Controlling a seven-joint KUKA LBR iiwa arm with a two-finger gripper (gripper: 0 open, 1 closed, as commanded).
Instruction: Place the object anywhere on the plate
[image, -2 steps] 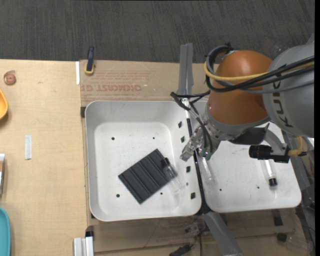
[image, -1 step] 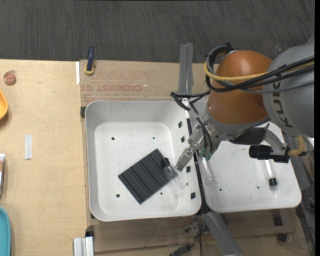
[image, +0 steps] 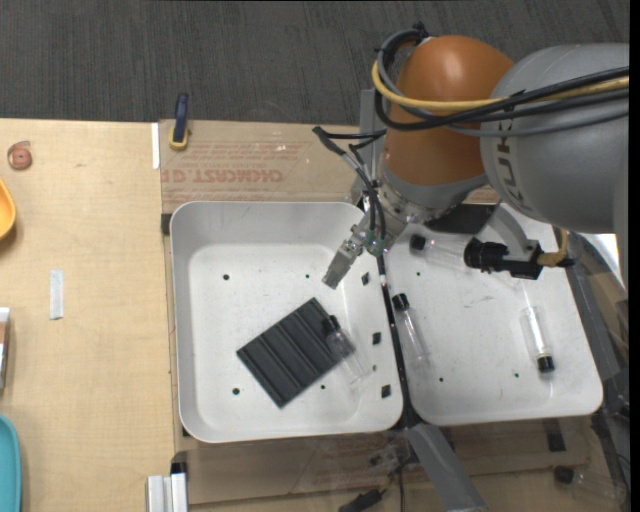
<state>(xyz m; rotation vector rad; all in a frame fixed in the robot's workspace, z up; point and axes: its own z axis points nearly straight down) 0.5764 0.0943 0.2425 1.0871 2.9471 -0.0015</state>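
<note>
Cardboard (image: 262, 165) beyond the bins bears reversed red print, not clearly legible; dark ribbed plate (image: 289, 352) lies flat in the left bin (image: 200, 300), a clear syringe (image: 342, 340) touching its right edge; jaws (image: 345, 262) hang above, state unclear, nothing visibly held.

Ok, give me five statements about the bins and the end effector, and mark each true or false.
1. The dark ridged plate lies in the left bin. True.
2. A syringe lies in the right bin. True.
3. The end effector rests on the plate. False: it hangs above and apart from the plate.
4. The plate lies square to the bin walls. False: it is turned at a slant.
5. A blue clamp sits on the cardboard behind the bins. True.
</note>
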